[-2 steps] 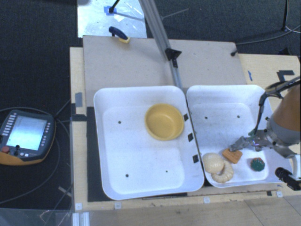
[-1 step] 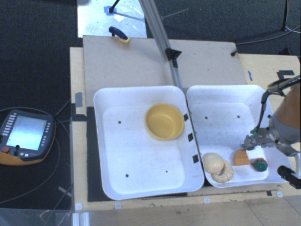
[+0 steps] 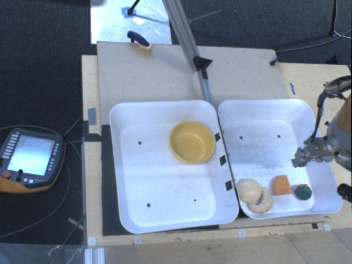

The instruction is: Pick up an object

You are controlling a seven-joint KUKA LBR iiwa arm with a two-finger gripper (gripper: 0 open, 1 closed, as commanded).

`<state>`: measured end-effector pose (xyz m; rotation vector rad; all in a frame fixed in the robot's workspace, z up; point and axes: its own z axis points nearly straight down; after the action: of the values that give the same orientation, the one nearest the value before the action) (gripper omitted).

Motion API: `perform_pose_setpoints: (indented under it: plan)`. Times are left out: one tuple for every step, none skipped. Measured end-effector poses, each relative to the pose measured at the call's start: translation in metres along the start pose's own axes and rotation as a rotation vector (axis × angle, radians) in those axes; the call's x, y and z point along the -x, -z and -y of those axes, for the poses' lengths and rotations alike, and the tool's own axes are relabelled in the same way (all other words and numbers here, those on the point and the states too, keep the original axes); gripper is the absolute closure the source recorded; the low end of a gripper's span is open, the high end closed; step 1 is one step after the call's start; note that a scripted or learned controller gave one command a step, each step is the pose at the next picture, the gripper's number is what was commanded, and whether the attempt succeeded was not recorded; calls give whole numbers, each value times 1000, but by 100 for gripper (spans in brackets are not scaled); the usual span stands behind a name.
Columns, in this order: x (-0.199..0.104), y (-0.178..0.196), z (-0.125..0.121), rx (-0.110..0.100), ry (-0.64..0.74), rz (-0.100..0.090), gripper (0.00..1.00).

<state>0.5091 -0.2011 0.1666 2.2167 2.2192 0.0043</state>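
Likely light and stiff, the block (image 3: 282, 185) near the claw (image 3: 300, 159) suits pinching across its flat sides; claw's state I cannot tell.

Arm (image 3: 336, 147) cut off by right edge; just wrist end + sliver of orange band in frame. Gripper (image 3: 301, 159) small, blurry over right bin (image 3: 264, 110); no detail made out. Arm hid part of that bin's right rim. Dark-green obj (image 3: 302, 191) in near corner too small to ID. Two cream objs (image 3: 248, 190) touched; which overlapped which, unclear. Pendant (image 3: 30, 159) clipped by left edge. Metal pole (image 3: 179, 21) ran off top.
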Motion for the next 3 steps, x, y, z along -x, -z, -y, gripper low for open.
perform_pose_setpoints:
  plan:
    - [0, 52, -1, -1, 0, 0, 100]
    - [-50, 47, -21, -5, 4, -2, 100]
    - [-98, 48, -24, -4, 4, -3, 100]
